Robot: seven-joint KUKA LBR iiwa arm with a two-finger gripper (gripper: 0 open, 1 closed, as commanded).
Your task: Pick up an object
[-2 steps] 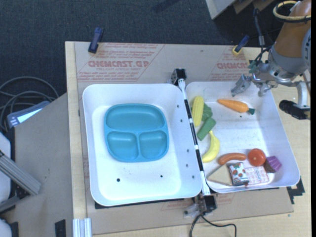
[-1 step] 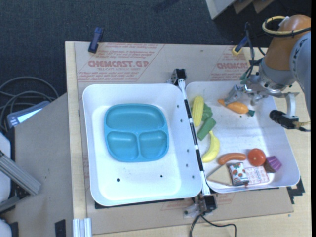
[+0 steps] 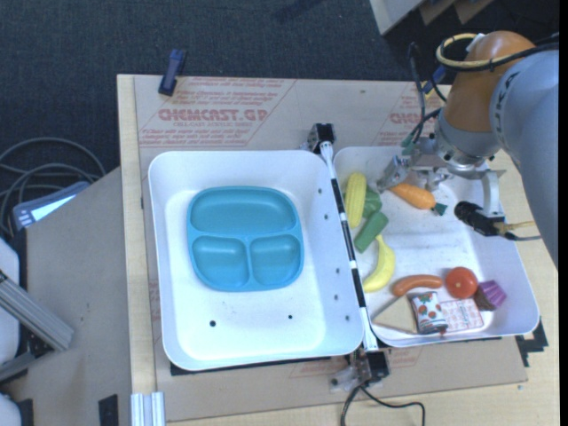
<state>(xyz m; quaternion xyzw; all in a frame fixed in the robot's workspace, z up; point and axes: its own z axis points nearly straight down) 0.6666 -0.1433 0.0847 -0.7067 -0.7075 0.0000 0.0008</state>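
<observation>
Carton (image 3: 439,313) (foreground); carrot (image 3: 414,195) seemingly between gripper (image 3: 410,177) fingers.

A blue three-compartment tray (image 3: 245,237) lay flat in the left white bin (image 3: 169,264), roughly centred and apart from the bin walls. Both bins rested on a brown board (image 3: 222,114) printed with red lettering, and a small blue clip (image 3: 171,71) sat at the board's far left edge, well apart from the bins. Dark carpet (image 3: 177,16) surrounded the bench, with grey cables (image 3: 40,162) coiled on it to the left and black clamps (image 3: 321,135) at the seam between the two bins.
</observation>
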